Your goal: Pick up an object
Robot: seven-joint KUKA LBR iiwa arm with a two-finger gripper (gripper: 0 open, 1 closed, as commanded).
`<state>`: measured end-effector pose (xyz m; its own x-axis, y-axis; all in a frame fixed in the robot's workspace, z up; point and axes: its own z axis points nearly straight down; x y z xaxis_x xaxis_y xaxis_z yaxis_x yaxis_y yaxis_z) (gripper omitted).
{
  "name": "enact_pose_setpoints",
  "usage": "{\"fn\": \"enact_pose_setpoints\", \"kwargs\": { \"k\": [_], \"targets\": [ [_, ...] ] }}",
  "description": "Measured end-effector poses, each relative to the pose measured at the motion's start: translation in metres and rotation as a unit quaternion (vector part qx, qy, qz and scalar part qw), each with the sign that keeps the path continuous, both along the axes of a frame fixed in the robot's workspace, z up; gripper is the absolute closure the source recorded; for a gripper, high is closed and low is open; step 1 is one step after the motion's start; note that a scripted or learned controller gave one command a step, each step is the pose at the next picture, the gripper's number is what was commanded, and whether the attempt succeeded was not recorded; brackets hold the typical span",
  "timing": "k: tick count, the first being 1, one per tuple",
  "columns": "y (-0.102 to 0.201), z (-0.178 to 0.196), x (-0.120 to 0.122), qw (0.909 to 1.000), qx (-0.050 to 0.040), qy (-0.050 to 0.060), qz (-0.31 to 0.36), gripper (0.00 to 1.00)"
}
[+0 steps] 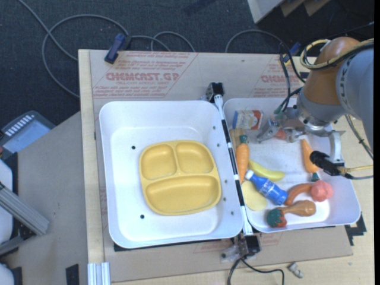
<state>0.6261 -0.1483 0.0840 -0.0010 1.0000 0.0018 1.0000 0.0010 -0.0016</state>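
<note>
Two bins [119, 123], one tray [178, 177], two carrots [242, 159]

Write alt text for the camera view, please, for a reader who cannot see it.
A grey robot arm reaches from the right over the right bin, which holds toy food and a blue bottle. The left bin holds a yellow divided tray.

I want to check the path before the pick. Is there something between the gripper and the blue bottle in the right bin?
Yes, partly. The gripper hangs at the bin's far end; the banana lies between it and the blue bottle.
</note>
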Motion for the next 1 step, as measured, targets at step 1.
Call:
{"fn": "enact_pose_setpoints", "kwargs": {
  "k": [1],
  "targets": [
    [0.0285, 0.0461, 0.0416, 1.0000, -0.0013, -0.003, 0.001, 0.00]
  ]
}}
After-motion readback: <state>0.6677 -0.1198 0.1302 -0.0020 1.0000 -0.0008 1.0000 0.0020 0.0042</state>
